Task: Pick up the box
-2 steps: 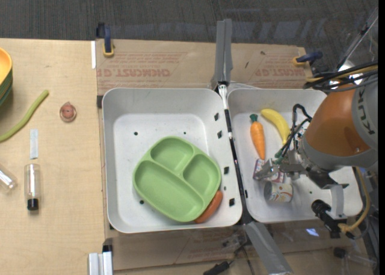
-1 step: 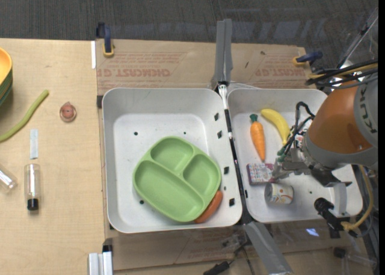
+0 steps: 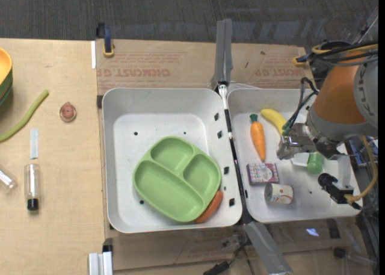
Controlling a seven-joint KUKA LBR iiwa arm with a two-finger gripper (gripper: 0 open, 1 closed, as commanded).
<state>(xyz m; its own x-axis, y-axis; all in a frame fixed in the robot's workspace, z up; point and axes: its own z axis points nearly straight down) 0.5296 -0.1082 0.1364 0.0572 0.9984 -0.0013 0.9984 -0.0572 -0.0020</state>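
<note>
1. Two bins are shown; the box [image 3: 262, 173] lies in the right bin [image 3: 301, 210], below the carrot [image 3: 258, 138]
2. Approach step: the gripper [image 3: 293, 145] is held beside the box; its opening cannot be told; a descent over the box is judged next

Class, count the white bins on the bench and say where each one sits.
2. The left bin holds a green divided plate; the right bin beside it holds the carrot, banana and box.

Yellow bowl [image 3: 3, 81] — cut off left.
</note>
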